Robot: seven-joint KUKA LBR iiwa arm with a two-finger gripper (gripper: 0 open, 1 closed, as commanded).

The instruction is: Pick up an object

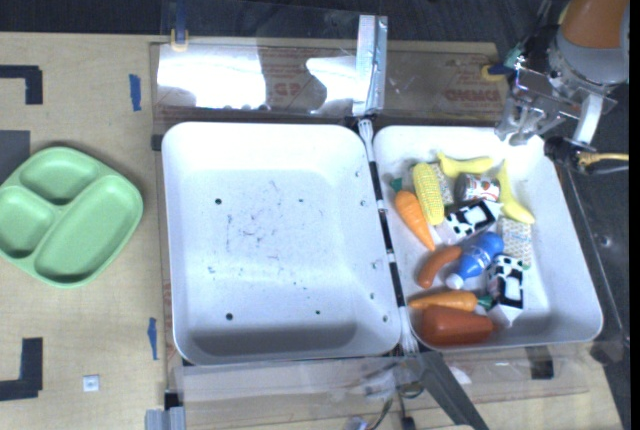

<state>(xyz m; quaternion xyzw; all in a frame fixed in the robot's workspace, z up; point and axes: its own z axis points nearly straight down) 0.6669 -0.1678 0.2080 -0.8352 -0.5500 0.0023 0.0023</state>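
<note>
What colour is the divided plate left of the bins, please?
Light green, seen in the camera view.

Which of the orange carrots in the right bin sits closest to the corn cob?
The upper carrot, lying slantwise right beside the corn cob. The other carrot lies flat near the bin's front, by the red sausage.

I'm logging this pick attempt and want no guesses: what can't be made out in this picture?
- Gripper: small and blurred above the right bin's far corner; whether it is open or shut can't be told.
- Arm: cut off by the frame's right edge.
- Blue bottle: partly covered by black-and-white patterned pieces; what those are is unclear.
- Red item: its far side is tucked under a carrot.
</note>
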